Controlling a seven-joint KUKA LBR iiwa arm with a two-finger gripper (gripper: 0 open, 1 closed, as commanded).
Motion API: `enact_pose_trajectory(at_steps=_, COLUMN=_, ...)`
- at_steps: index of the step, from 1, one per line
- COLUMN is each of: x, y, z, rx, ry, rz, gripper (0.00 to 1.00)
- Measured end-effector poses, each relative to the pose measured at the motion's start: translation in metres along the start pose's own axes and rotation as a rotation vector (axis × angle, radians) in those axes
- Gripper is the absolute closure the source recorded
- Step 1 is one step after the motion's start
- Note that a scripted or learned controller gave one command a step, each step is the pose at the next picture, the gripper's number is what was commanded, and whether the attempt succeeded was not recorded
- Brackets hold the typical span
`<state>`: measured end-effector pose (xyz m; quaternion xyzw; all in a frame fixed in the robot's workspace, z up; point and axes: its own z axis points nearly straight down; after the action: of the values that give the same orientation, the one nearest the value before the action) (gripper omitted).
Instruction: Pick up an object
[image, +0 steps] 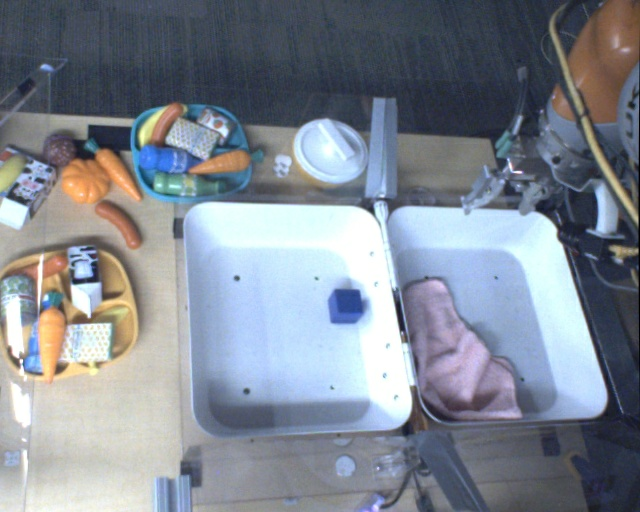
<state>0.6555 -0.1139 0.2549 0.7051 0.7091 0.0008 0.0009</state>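
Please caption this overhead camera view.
Claw above right bin's far rim; pink cloth inside, blue cube in left bin.

The tan desk (150, 440) bears two white bins side by side: the left bin (215, 300) and the right bin (535, 250). At ten o'clock sit a blue bowl (240, 180), a yellow tray (125, 300), a loose toy pumpkin (84, 182) and a sausage (118, 224). At twelve o'clock rests a white-lidded bowl (331, 151).

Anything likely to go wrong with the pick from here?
1. The hand sits over the right bin's far rim, so a straight descent may hit it.
2. The pink cloth lies bunched against the divider and may slip or drag.
3. The blue cube is small and easily nudged aside.
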Motion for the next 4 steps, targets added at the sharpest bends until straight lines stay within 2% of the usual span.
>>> enact_pose_trajectory(at_steps=1, x=-0.004, y=0.003, z=-0.031, rx=-0.003, ry=-0.001, rz=0.01, gripper=0.0)
enact_pose_trajectory(at_steps=2, x=0.014, y=-0.051, z=0.093, rx=0.003, ry=0.001, rz=-0.027, gripper=0.0)
enact_pose_trajectory(at_steps=3, x=-0.05, y=-0.087, z=0.166, rx=-0.009, ry=-0.003, rz=-0.18, gripper=0.0)
enact_pose_trajectory(at_steps=4, x=0.009, y=-0.166, z=0.161, rx=-0.003, ry=0.0, rz=-0.37, gripper=0.0)
